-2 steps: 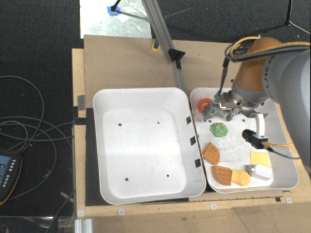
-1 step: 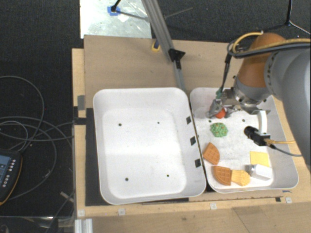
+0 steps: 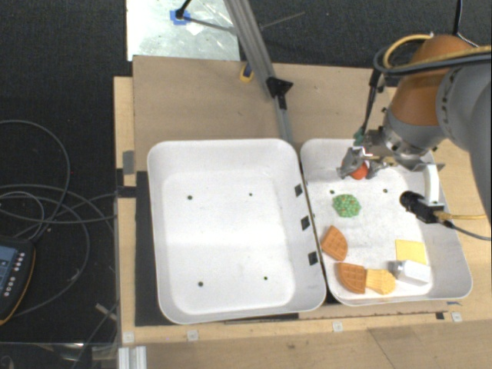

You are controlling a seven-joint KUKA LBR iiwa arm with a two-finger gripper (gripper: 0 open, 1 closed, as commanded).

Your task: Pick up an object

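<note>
My gripper (image 3: 360,166) hangs over the back of the right bin (image 3: 446,283). A small red-orange object (image 3: 359,172) shows between its fingers, and the gripper is shut on it. In the same bin lie a green bumpy ball (image 3: 347,205), an orange waffle-like wedge (image 3: 334,244), a second orange waffle piece (image 3: 352,277) with a paler yellow-orange piece (image 3: 380,281) beside it, a yellow block (image 3: 410,250), and a small silver and white item (image 3: 407,271).
The left bin (image 3: 223,229) sits beside the right one, with black clips along the shared wall. A grey pole (image 3: 257,44) slants across the back of the bench. Cables lie on the floor at the left.
</note>
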